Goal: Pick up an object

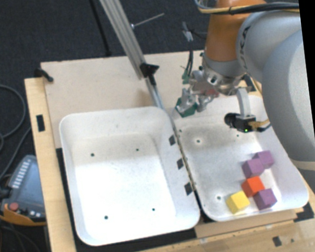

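My gripper (188, 107) hangs over the far left corner of the right bin (217, 149), with the orange-banded wrist above it. A small green object (186, 111) shows between the fingertips, and the fingers look shut on it. In the near right corner of that bin lie a purple block (257, 163), an orange block (253, 185), a yellow block (238, 201) and a second purple block (265, 198). All of these lie well apart from the gripper.
The left bin (123, 172) sits beside the right one, with a raised rim between them. A slanted metal post (127, 40) rises behind the bins, just left of the gripper. Cables and a handheld pendant (23, 190) lie off the bench at the left.
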### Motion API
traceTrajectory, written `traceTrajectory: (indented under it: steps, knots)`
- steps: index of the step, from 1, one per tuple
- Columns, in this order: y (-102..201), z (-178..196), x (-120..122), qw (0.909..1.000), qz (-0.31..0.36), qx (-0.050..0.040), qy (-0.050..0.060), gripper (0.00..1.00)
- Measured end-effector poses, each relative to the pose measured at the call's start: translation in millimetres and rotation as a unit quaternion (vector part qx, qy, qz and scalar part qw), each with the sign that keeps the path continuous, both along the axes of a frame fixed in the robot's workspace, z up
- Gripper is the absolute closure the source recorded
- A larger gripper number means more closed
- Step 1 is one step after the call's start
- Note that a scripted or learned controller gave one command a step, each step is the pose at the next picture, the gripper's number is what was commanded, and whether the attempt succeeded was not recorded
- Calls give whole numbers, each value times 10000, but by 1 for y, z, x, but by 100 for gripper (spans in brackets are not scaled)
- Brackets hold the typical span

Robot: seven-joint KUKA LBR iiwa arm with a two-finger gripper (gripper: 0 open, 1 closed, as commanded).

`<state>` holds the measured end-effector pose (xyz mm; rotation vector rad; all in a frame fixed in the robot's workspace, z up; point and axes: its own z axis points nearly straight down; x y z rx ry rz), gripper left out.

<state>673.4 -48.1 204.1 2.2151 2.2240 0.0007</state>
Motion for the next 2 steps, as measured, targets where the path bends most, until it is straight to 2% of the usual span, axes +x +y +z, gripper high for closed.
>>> traceTrajectory:
  steps: [1, 2]
  knots:
    - [5, -8, -10, 10000, 2, -1, 20, 100]
    - [77, -7, -21, 10000, 19, 19, 19, 100]
